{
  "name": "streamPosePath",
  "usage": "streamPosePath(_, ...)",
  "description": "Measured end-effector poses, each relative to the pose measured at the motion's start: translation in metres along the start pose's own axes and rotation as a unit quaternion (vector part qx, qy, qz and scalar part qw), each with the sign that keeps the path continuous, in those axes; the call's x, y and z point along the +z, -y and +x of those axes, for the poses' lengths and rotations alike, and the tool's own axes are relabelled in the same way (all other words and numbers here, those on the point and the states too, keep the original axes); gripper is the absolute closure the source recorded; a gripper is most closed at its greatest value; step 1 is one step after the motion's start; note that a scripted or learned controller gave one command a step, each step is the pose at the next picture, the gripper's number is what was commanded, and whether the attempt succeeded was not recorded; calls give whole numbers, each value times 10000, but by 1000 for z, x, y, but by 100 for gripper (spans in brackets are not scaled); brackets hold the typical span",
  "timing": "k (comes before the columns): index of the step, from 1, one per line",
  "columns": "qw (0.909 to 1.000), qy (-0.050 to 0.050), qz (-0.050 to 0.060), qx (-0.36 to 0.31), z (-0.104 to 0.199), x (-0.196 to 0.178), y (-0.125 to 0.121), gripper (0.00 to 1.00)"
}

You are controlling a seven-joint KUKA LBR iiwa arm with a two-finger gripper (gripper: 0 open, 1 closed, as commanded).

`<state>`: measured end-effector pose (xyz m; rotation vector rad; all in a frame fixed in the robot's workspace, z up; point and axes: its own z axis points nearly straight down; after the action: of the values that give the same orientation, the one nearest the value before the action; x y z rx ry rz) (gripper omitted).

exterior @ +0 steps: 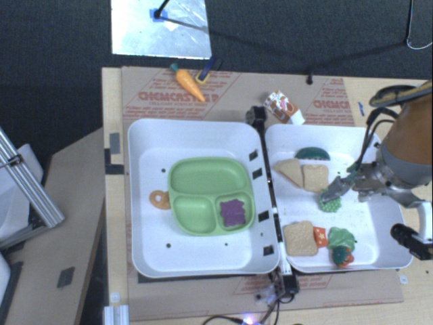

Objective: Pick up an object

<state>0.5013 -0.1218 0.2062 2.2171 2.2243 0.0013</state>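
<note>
Small round bumpy green toy broccoli [331,205] sits in the right shallow white plastic bin [385,212], about centre, no clear long axis. Grey two-finger gripper [331,193] comes in from 3 o'clock, tips pointing toward 8 o'clock, touching the broccoli's 12 o'clock edge. Can't tell if the jaws are released or clenched. Flat tan bread slices [303,175] at 10 o'clock of it. Green compartment plate [203,181] in the left white bin [145,202].

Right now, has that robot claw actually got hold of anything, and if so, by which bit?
It cannot be told. The gripper sits low in the right bin, right against a small green toy, but the view is too blurred to show the toy between its fingers.
</note>
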Motion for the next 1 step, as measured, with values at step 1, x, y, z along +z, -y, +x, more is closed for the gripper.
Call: streamPosePath(1, 10000, -8, 22, 8, 7, 61, 2, 0)
